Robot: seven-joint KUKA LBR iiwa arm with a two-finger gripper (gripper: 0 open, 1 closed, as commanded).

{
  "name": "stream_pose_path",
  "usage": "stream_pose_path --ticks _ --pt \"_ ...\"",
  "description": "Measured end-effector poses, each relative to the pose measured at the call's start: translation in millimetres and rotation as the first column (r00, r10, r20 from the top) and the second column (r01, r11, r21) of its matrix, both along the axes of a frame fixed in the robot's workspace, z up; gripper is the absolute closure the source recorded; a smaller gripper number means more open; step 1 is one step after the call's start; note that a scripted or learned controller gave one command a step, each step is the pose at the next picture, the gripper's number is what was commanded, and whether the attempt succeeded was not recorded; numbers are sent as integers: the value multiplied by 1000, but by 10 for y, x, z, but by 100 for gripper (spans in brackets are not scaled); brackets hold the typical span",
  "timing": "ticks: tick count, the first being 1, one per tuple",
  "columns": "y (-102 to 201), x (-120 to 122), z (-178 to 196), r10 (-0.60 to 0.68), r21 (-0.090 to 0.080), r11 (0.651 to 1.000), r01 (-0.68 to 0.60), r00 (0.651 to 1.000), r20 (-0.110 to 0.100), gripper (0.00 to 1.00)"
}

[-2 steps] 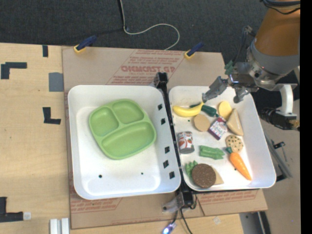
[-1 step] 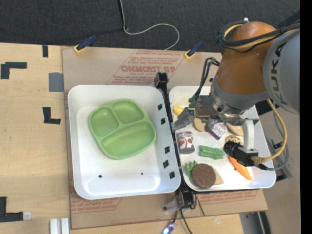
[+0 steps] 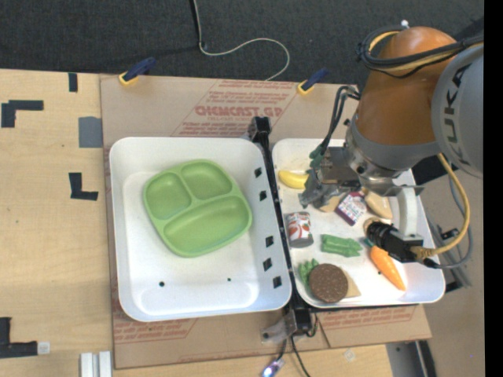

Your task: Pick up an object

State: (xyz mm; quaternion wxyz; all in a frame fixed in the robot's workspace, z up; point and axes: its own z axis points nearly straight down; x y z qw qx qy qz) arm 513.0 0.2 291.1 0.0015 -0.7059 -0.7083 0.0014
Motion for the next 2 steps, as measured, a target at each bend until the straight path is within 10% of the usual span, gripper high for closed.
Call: stream_pose_path --ticks 1,2 --pt "694 -269 1083 3 1 1000 -3 1000 7 100" --pt "674 -261 1143 0 -2 1000 0 1000 2 100"
